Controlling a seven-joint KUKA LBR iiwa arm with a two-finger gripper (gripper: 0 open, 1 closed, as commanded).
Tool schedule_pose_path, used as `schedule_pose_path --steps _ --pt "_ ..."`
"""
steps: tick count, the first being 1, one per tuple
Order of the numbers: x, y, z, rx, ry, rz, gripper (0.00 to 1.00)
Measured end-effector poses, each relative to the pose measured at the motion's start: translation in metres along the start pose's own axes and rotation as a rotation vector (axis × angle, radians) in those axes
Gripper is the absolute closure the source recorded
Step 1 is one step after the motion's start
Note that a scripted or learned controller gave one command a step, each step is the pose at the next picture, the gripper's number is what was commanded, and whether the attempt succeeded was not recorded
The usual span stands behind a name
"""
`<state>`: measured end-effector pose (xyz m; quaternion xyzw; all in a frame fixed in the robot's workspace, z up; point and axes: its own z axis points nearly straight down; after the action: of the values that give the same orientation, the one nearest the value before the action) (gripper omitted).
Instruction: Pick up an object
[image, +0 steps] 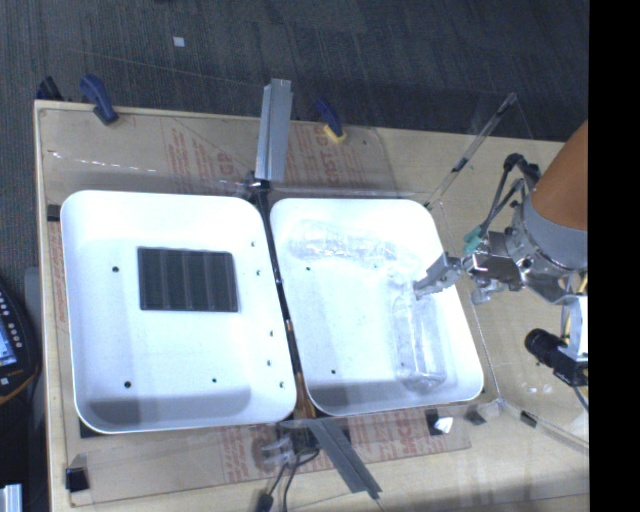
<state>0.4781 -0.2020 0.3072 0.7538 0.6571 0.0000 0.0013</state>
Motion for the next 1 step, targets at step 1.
schedule_pose_path --steps 1 --pt "0.0000 0.0029 -0.0151 0.001 0.000 -0.332 0.00"
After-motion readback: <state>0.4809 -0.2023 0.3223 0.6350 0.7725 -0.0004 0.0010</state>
